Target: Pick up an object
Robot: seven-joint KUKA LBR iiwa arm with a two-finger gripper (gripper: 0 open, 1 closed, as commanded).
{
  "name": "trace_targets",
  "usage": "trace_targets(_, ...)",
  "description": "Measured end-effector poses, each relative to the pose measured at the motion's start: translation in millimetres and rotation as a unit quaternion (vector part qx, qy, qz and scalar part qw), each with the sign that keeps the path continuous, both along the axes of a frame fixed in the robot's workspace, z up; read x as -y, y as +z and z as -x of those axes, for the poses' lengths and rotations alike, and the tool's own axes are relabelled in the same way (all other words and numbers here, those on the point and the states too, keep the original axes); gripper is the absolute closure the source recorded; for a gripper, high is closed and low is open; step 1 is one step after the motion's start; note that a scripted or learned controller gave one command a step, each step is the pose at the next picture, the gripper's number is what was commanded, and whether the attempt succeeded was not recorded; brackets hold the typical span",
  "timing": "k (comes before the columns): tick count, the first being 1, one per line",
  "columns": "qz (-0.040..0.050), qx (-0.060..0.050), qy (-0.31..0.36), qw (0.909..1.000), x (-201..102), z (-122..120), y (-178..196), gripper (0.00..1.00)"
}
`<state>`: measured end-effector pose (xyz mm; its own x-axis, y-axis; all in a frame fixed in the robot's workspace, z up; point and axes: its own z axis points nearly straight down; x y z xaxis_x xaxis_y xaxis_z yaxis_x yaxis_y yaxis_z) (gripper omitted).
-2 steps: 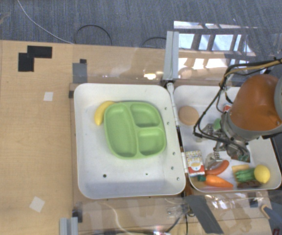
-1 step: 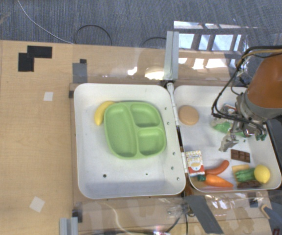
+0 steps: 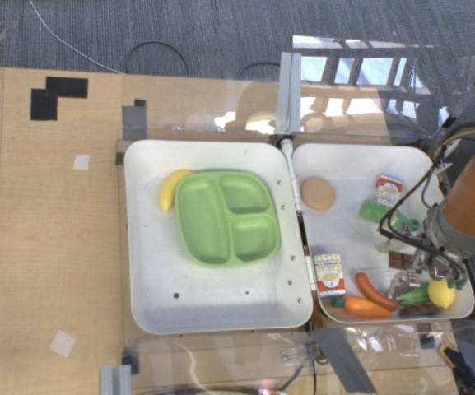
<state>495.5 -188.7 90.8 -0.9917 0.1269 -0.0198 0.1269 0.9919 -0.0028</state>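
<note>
The right bin (image 3: 348, 153) holds several small toy foods. In its front right corner lie a yellow lemon (image 3: 441, 295), a dark green piece (image 3: 413, 299), a red sausage (image 3: 374, 290) and an orange carrot (image 3: 366, 308). My gripper (image 3: 418, 276) hangs low over that corner, just left of the lemon and above the green piece, with the grey arm and its orange band (image 3: 474, 200) behind it. Nothing shows as held. A small white and yellow box (image 3: 328, 272) lies by the bin's left wall.
Farther back in the right bin sit a round tan cookie (image 3: 318, 193), a red and white carton (image 3: 389, 191) and a green item (image 3: 374, 211). The left bin (image 3: 212, 307) holds a green divided plate (image 3: 225, 217) with a banana (image 3: 169, 189) at its left edge.
</note>
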Motion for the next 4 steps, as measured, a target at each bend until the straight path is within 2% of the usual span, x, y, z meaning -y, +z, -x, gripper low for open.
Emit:
trace_targets(1,-0.0024,-0.001,-0.036,0.9993,-31.7,-74.5,-0.8,0.00)
trace_targets(2,-0.0024,-0.003,-0.066,0.9978,17.2,-129.1,-2.7,0.00)
trace_targets(3,-0.0036,-0.002,-0.134,0.9910,15.8,-148.8,-1.6,0.00)
trace_targets(4,-0.0025,0.004,-0.131,0.9914,15.0,-152.7,13.3,1.00)
